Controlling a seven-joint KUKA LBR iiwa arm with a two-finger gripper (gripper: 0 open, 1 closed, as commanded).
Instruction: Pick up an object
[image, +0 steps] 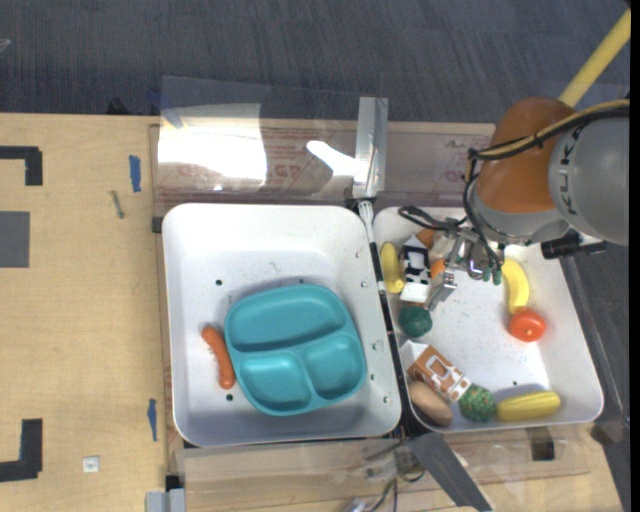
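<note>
On the wooden desk (70, 330) two shallow white bins stand side by side. In the left bin (200, 235) a teal divided plastic tray (293, 346) lies, with an orange toy sausage (219, 356) just left of it. In the right bin (572, 340) a yellow toy banana (516, 283) lies behind a round orange toy fruit (527, 325).

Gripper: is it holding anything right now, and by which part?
Cannot be told. The gripper hangs low in the right bin beside a black-and-white toy, but nothing is visibly between its fingers.
</note>
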